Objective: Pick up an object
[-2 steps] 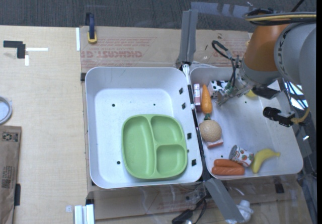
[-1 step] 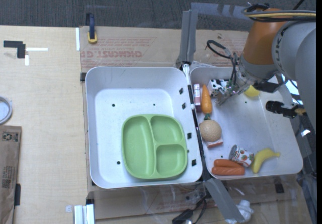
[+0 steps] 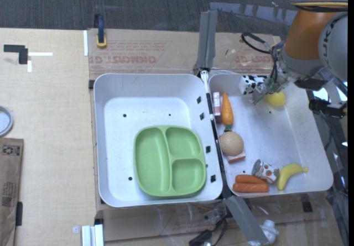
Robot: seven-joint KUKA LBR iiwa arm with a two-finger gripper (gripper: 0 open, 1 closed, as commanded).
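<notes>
1. Where the grey arm with its orange band reaches in from the right, the pincer (image 3: pixel 264 91) sits low in the far corner of the right white bin (image 3: pixel 310 145), near its back wall; whether it is released or clenched cannot be told.
2. Just beside the pincer lie a round yellow lemon-like fruit (image 3: pixel 276 99) and a black-and-white spotted toy (image 3: pixel 250 84).
3. Open floor spans the right bin's middle and right side.
4. Along its left wall lie an orange carrot (image 3: pixel 226 109) and a tan round ball (image 3: pixel 232 142); at the front, a red sausage (image 3: pixel 250 183) and a yellow banana (image 3: pixel 289 174).
5. A green divided plate (image 3: pixel 168 160) fills the left white bin (image 3: pixel 110 129).
</notes>
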